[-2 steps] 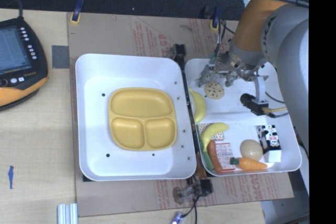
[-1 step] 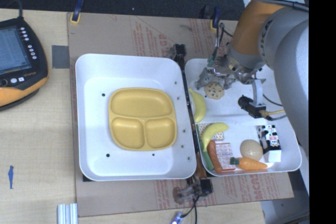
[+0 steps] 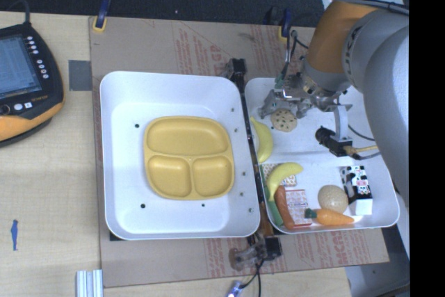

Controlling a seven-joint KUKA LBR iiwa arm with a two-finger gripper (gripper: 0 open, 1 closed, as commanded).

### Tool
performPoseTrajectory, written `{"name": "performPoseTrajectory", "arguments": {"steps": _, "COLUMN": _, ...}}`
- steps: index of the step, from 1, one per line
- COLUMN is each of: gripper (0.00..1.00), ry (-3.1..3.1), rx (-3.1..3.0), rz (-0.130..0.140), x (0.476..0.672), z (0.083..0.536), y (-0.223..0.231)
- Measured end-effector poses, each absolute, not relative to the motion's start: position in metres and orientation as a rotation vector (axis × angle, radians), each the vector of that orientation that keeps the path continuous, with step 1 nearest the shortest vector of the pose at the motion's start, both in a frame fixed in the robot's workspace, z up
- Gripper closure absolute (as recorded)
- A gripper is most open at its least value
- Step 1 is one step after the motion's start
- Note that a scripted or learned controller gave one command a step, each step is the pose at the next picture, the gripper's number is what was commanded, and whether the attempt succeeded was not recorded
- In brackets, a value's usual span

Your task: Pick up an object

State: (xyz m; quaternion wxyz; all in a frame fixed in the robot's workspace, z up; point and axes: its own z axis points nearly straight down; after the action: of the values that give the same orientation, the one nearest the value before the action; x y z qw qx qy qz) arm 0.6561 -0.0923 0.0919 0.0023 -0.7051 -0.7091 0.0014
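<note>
1. Counter (image 3: 49, 177): light wood, with a brown mat under both bins; a handheld pendant (image 3: 24, 83) is seen at the far left.
2. Right bin (image 3: 386, 215), near end: a carrot (image 3: 330, 218), a pale egg-shaped item (image 3: 332, 197), a red-orange packet (image 3: 292, 206), a black-and-white carton (image 3: 358, 188) and a green-yellow banana (image 3: 280, 174) are packed close together, several touching.
3. Left bin (image 3: 125, 212): a yellow divided tray (image 3: 189, 156) is held at its centre, apart from the walls.
4. Right bin, far end: a speckled cookie (image 3: 283, 122) lies flat on the bin floor, with a yellow item (image 3: 263, 140) just beside it at the left wall.
5. Gripper (image 3: 286, 102): set low over the far end; the fingers (image 3: 270, 108) appear spread, with nothing seen between them.
6. Relation: the cookie is judged the likeliest target; it lies just nearer than the fingertips, at or under them, contact not discernible.
7. Risks: a flat cookie may be slid rather than lifted if the fingers close above its edge; the nearby wall and yellow item may be struck on descent; an empty closure is possible.
</note>
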Motion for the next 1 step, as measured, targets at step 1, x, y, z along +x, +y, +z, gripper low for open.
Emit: {"name": "performPoseTrajectory", "arguments": {"steps": 1, "gripper": 0.0, "ry": -2.223, "rx": -2.215, "rz": 0.003, "x": 0.6562, "z": 0.092, "y": -0.0963}}
